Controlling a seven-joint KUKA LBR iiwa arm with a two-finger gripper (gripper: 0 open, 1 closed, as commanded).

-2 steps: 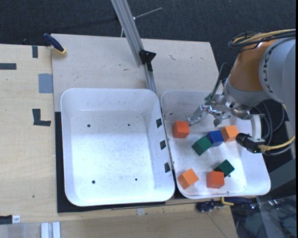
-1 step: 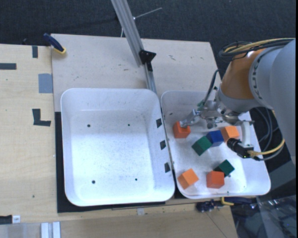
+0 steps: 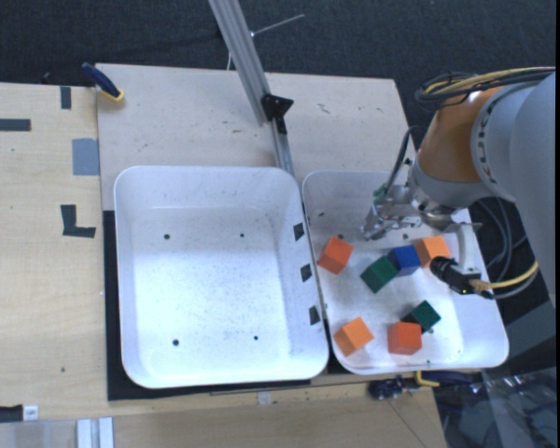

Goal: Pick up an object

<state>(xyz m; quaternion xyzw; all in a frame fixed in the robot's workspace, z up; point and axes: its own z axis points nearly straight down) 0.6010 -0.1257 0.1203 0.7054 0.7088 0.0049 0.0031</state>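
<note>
The right bin (image 3: 476, 343) holds several small blocks. An orange-red block (image 3: 335, 254) lies near its left wall. A green block (image 3: 380, 273), a blue block (image 3: 406, 258) and an orange block (image 3: 433, 248) sit in a row near the middle. Toward the front lie a dark green block (image 3: 423, 315), an orange block (image 3: 354, 335) and a red block (image 3: 404, 338). My gripper (image 3: 383, 228) hangs over the back half of this bin, just behind the green and blue blocks. It is open, with nothing between its fingers.
The left bin (image 3: 131, 203) is larger and adjoins the right one along a shared wall. A slanted metal pole (image 3: 247, 59) crosses the bench behind the bins. Cables (image 3: 504, 278) trail along the right bin's right edge.
</note>
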